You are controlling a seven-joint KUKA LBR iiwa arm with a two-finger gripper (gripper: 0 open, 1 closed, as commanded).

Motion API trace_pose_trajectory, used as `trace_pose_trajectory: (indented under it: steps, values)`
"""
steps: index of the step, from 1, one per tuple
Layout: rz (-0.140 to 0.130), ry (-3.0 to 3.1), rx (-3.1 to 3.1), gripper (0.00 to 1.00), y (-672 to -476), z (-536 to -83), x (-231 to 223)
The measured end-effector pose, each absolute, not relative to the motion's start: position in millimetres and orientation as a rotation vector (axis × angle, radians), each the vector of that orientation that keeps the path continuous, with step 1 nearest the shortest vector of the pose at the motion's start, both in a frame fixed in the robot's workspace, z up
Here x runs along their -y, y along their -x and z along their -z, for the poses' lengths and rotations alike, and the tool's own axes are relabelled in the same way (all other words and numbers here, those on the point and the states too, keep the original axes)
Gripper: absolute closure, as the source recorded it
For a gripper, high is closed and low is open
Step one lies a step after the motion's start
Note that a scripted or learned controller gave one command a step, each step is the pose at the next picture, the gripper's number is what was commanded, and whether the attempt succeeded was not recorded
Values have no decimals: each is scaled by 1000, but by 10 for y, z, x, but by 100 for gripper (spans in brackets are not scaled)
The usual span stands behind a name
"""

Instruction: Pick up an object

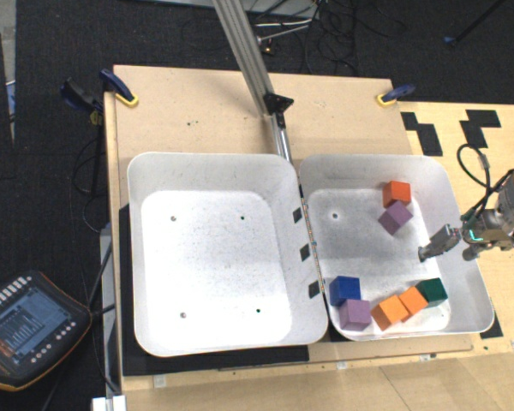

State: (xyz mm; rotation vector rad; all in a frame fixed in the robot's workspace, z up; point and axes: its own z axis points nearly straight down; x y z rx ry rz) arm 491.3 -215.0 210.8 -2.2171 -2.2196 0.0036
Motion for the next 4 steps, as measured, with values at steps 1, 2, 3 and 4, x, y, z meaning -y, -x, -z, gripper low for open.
trace_pose_trajectory:
  steps: [1, 2, 3, 4]
  values:
    - [0, 2221, 2222, 0, -4924, -2131, 2148]
    - [-4, 2218, 2217, 0, -4977, -1512, 2134]
    - [-3, 2219, 2217, 0, -4968, -974, 2125]
    - [2, 2223, 2222, 100, -4985, -1109, 2131]
